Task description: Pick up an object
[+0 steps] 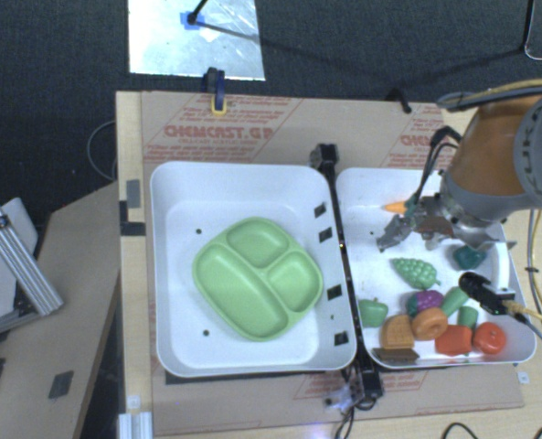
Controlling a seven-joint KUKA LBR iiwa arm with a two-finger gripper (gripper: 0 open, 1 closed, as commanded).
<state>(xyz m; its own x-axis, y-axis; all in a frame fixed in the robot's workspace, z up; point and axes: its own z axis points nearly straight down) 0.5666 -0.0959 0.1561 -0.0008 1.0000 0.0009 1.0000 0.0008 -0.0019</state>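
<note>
**Camera view: claw low over the right bin, toys heaped below it**

Camera view looks down on a worktop (252,122) carrying two white bins side by side. A green divided plate (257,277) lies alone in the left bin (175,199). The right bin (362,199) holds a heap of small toy foods in its near half: a green bumpy piece (414,270), a purple one (428,300), an orange round one (429,323), a tan block (398,333), a red-orange block (453,339), a red round one (490,337) and a green rounded piece (373,313) close to the divider. A small orange piece (396,208) lies apart, toward the far side. The arm (499,163) reaches in from the right, its claw (400,229) low over the bin floor between the orange piece and the heap. Whether the claw is released or clenched cannot be told, and nothing can be seen gripped in it.
</note>
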